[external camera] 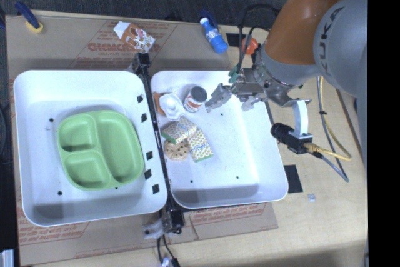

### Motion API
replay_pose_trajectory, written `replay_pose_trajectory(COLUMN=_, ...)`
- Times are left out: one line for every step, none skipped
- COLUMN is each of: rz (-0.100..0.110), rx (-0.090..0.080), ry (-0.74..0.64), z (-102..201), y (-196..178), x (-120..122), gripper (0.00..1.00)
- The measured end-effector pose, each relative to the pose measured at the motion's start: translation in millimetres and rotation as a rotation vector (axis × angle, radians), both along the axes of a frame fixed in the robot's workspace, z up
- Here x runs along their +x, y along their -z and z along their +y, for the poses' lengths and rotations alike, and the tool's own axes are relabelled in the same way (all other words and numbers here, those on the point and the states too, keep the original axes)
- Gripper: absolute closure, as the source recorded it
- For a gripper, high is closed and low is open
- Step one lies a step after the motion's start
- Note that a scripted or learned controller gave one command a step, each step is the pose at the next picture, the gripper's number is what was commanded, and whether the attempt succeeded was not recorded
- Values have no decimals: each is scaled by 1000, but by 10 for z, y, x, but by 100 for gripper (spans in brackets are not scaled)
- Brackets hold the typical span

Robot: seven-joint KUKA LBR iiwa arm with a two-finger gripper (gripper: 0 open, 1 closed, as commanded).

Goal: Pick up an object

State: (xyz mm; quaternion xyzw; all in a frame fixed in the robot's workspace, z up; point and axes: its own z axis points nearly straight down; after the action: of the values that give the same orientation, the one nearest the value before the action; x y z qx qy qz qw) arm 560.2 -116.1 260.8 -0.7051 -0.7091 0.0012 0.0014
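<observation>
The jaws (231, 97) hang over the right bin (262, 166), grasping nothing I can see; their spread is unclear. A small can (196, 97) stands just beside them.

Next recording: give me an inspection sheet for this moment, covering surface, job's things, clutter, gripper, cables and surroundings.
Surface: bench covered with printed cardboard, bearing the left bin and right bin side by side.
Job's things: in the right bin, a small can, a white cup-like item and patterned packets, bunched near its left wall.
Clutter: green divided plate in the left bin; small carton and blue bottle on the cardboard behind the bins.
Gripper: gripper over the right bin's far edge, right of the can; nothing seen between its fingers.
Cables: black cables by the wrist; yellow cable on the right.
Surroundings: blue clamp at the far left corner.
</observation>
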Motion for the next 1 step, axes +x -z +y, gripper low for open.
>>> replay_pose_trajectory(rz=4, rx=1, ry=-1, z=187, y=1411, x=-188, gripper=0)
